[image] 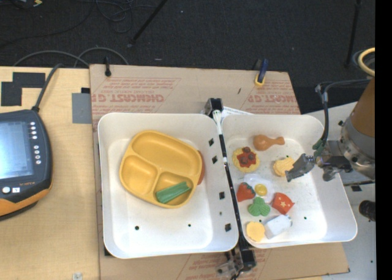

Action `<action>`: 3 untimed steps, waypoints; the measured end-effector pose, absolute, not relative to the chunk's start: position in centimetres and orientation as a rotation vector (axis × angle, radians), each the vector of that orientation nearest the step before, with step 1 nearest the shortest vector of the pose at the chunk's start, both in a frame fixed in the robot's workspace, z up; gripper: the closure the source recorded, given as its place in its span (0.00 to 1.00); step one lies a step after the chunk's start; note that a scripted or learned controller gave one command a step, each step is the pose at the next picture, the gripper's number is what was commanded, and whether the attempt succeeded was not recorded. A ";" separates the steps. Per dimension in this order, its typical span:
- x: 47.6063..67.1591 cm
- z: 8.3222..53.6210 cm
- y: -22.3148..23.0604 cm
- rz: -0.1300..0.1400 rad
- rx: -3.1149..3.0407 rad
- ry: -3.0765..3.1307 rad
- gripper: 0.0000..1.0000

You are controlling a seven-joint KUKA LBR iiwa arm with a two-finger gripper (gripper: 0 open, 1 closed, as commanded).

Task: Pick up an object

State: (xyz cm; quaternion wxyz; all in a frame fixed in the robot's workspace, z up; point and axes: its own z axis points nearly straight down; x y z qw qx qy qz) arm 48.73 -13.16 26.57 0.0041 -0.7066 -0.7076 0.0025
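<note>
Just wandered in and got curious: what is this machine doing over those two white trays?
A robot arm reaches in from the right, and its gripper hovers over the right bin, close to a small yellow toy. That bin holds toy food: a drumstick, a little pizza, a green piece and some red ones. The left bin holds a yellow divided plate with a green bean in it. Nothing looks picked up yet.

The right white bin [334,227] is crowded along its left half: small plastic toy foods [263,190] lie close together, with narrow gaps between them. Its right half is bare floor (apart from the tool [300,167] near the middle). The yellow divided plate [160,167] fills much of the left white bin [116,223], leaving a bare strip along the near edge
</note>
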 end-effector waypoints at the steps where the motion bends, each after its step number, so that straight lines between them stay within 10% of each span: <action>1: 48.8 27.2 -13.2 0.015 -2.208 -2.214 1.00; 2: 47.7 35.0 -4.9 0.000 -2.209 -2.231 1.00; 3: 47.6 33.2 3.7 0.011 -2.204 -2.227 1.00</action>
